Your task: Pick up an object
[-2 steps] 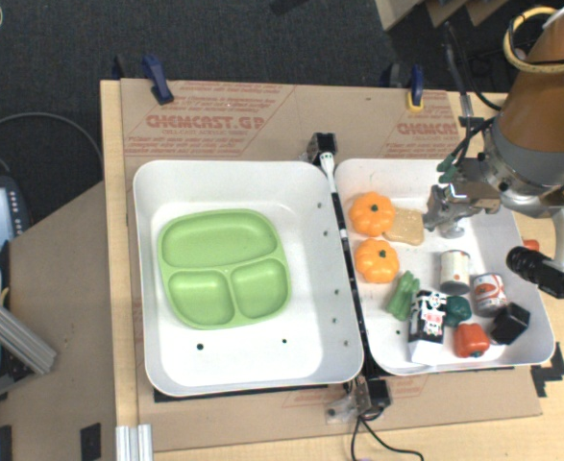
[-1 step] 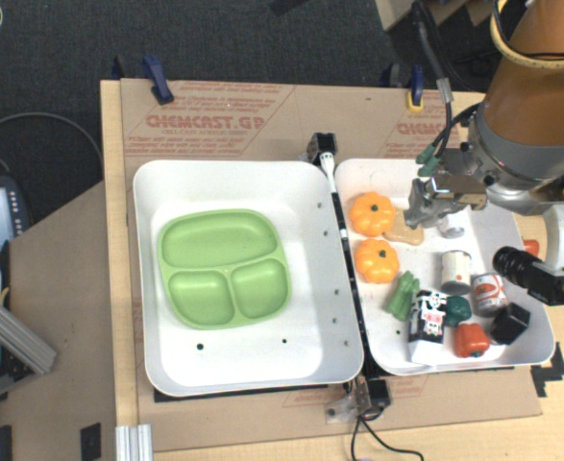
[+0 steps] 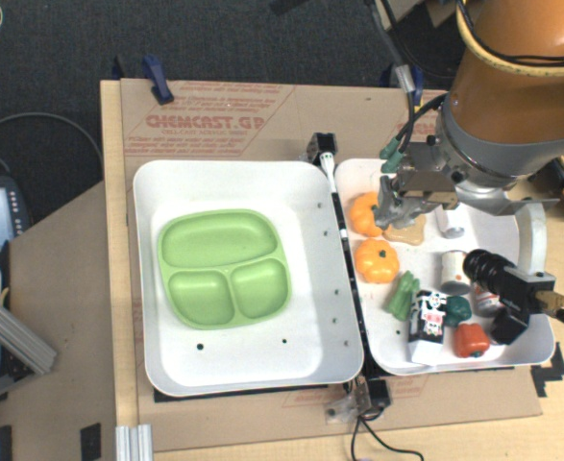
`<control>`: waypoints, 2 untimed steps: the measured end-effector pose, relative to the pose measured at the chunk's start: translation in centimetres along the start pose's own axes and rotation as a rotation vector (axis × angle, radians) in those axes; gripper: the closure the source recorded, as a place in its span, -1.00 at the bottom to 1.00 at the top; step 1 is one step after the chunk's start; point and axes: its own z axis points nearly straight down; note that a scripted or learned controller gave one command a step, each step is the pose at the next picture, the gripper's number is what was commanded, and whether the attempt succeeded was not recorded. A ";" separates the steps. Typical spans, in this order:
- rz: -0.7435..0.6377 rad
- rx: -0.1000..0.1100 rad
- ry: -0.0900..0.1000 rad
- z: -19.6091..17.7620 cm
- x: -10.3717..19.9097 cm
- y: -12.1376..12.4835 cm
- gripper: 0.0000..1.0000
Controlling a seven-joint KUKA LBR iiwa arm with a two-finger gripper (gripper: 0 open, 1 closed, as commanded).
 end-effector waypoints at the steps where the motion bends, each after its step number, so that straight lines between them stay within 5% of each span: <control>1: 0.013 0.013 -0.003 8.4 -6.0 -0.1 1.00; 2: -0.001 0.000 0.000 4.0 0.3 0.3 1.00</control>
